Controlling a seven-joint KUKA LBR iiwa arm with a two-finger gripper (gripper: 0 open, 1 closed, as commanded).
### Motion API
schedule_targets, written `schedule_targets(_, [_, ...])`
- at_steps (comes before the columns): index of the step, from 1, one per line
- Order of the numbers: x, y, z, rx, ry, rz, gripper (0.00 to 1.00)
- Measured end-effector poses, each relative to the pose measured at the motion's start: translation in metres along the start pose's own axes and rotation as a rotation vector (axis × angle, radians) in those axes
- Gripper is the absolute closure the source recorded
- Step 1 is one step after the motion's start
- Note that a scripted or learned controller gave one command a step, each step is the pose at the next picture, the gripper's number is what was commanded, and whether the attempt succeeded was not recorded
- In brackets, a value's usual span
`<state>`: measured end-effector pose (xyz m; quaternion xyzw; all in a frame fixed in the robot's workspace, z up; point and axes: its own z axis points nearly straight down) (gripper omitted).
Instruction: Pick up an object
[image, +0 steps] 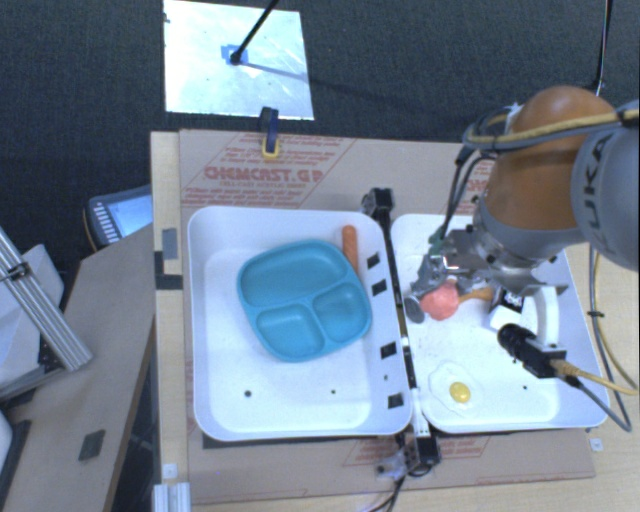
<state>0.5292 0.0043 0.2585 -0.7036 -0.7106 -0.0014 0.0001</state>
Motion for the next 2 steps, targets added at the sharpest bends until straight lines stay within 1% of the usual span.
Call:
schedule_targets(1, [0.052,-0.005,-0.002,0.0,0.0,-0.001,1.0])
schedule_targets(2, [0.099,-0.009,0.017,0.003,0.0,0.0,1.0])
